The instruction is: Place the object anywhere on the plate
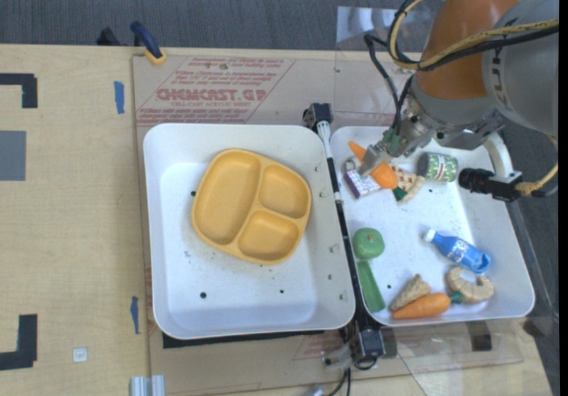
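The orange piece [385, 177] lies in the right bin [413, 234] just below the tool [388, 151] as I see it, touching or all but touching its tip. I cannot tell how far the tool is open, nor whether it has hold of anything.

A purple and white packet [359, 182] sits against the orange piece on the side toward the divider. A pale slice [408, 183] crowds it on the other side. A small orange scrap [356, 150] lies just left of the tool in the view.

The yellow plate [213, 199] is well to the tool's left, across the rims where the two bins meet. It lies flat in the left bin [169, 234], with bare white floor all round it and most of that floor at the near end.

A green can [439, 166] lies on its side just right of the tool. Further toward me there is open floor, then a green round fruit [368, 243] and a long green vegetable [370, 288] along the divider. A blue bottle [459, 250] lies to their right.

At the near rim, farthest from the tool, a carrot [426, 305], a bread wedge [411, 290] and a pale ring [470, 285] are bunched together.

A black clamp [318, 114] stands at the far end of the divider, near the tool's left. Both bins rest on a cardboard sheet [222, 92] on the tabletop [62, 208].
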